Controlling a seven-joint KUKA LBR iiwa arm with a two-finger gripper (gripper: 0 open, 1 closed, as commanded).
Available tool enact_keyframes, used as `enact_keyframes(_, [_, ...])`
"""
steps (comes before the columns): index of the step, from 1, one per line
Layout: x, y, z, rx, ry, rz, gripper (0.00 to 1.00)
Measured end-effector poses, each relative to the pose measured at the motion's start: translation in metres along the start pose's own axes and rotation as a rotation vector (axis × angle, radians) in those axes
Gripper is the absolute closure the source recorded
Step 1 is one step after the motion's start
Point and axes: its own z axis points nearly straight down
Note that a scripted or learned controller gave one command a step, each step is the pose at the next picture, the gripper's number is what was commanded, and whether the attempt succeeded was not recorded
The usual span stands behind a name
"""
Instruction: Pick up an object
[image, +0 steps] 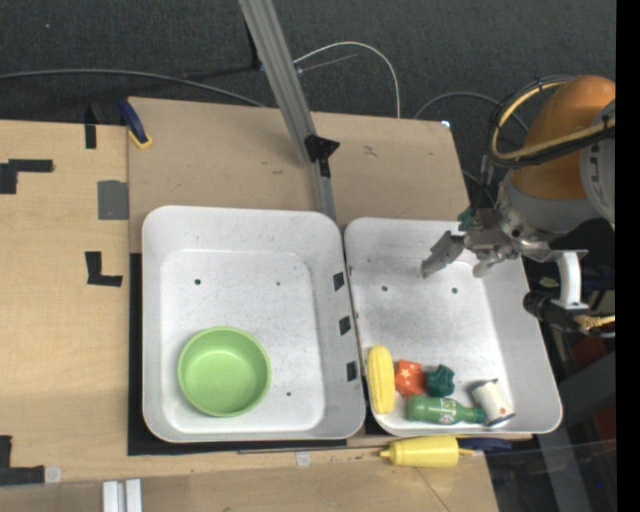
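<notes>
Camera view: pincer (458, 257) over the upper part of the right bin (400, 240), fingers spread, nothing between them, one finger (436, 256) slanting down-left toward the bin floor. Arm behind it at the right edge, grey with orange band (565, 135).

Right bin, near its front wall, well apart from the pincer: corn cob (380, 379) upright along the left wall; orange piece (408, 377) just beside it; teal piece (440, 380) next; green bottle (440, 409) lying on its side below them; white cup (492, 398) tipped over at the bottle's right end.

Left bin (240, 235): green bowl (224, 371) in the front left corner.

Worktop (60, 260): yellow bottle (425, 452) lying just outside the right bin's front rim.
</notes>
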Motion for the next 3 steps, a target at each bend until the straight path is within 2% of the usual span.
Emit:
enact_keyframes(1, [0.0, 0.0, 0.0, 0.0, 0.0, 0.0, 0.0])
enact_keyframes(2, [-0.006, -0.006, 0.061, 0.006, 0.0, 0.002, 0.0])
enact_keyframes(3, [-0.005, -0.014, 0.123, 0.004, 0.0, 0.001, 0.0])
